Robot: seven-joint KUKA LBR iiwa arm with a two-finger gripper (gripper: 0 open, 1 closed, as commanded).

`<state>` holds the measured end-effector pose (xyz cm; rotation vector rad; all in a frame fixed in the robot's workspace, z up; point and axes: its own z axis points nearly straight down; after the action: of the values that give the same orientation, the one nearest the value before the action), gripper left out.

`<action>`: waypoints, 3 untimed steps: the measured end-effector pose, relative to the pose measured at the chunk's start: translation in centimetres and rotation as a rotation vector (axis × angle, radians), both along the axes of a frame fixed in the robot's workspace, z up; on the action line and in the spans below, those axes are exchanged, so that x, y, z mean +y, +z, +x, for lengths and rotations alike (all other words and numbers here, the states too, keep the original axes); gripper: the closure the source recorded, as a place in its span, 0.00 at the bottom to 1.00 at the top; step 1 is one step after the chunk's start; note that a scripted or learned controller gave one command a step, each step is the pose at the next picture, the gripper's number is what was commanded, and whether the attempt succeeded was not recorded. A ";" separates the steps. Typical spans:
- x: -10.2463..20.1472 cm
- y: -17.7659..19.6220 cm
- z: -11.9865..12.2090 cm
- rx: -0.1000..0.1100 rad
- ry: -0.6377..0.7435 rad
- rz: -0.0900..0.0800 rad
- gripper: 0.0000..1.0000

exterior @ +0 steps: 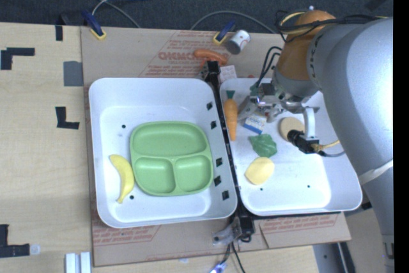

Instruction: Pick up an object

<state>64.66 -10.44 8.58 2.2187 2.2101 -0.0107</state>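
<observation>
The right bin [319, 195] holds an orange carrot [230, 118] along its left wall, a green leafy piece [264, 145], a yellow lemon-like piece [259, 171], a pale round piece [289, 125] and a small blue-and-white item [254, 123]. My gripper [265, 103] hangs low over the upper middle of this bin, just above the blue-and-white item and right of the carrot. The wrist hides its fingertips. In the left bin [105, 105] lie a green divided plate [171, 158] and a yellow banana [123, 176].
An orange sausage-shaped toy [210, 55] and a small grey cylinder [237, 41] lie on the cardboard behind the bins. Cables run across the dark floor at the top. The arm's grey body [364, 93] covers the right side.
</observation>
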 end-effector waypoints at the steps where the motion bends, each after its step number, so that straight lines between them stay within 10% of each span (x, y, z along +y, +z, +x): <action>1: -1.6 0.1 -6.8 0.000 0.003 0.009 0.00; 2: -0.6 0.1 -12.6 -0.003 0.004 0.010 0.00; 3: 0.4 0.1 -9.0 -0.002 0.005 0.010 0.00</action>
<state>55.67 -10.07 8.63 2.2174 2.2196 0.0030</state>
